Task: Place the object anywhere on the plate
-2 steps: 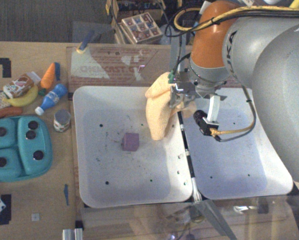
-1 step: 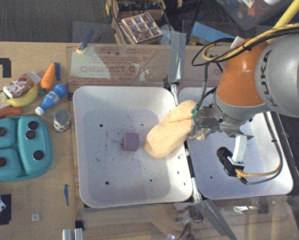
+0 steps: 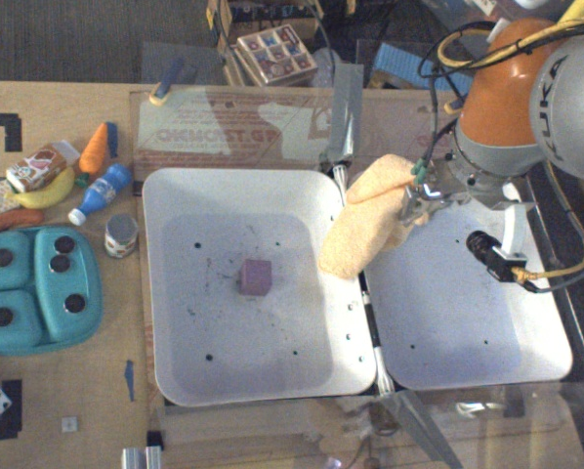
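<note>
Yellow, soft, quilted cloth point(image 3: 365, 225), the likely object of the task, hangs slantwise across the divide between the two shallow white bins. Its lower end rests over the right rim of the left white bin point(image 3: 155, 262). Its upper end is raised toward the two-finger gripper point(image 3: 416, 199) of the grey arm with the orange band point(image 3: 507, 76), which stands over the near-left corner of the right white bin point(image 3: 556, 350). We read the fingers point(image 3: 412, 206) as closed on the cloth's upper right edge, though the pinch is small and partly hidden by the folds.

A small purple cube point(image 3: 255, 277) lies alone near the middle of the left bin, well apart from the cloth. A teal moulded tray with round hollows point(image 3: 38, 286) sits on the wooden bench point(image 3: 38, 418) left of the bins. We cannot pick out a plate with confidence.

We judge the step in hand to be the carry. To do it well, we would lift until the trailing end clears the rim, since a limp cloth held by one edge can snag on the rim and pull free. We would then travel slowly, lower until most of the fabric rests on the target, and release only then.
</note>
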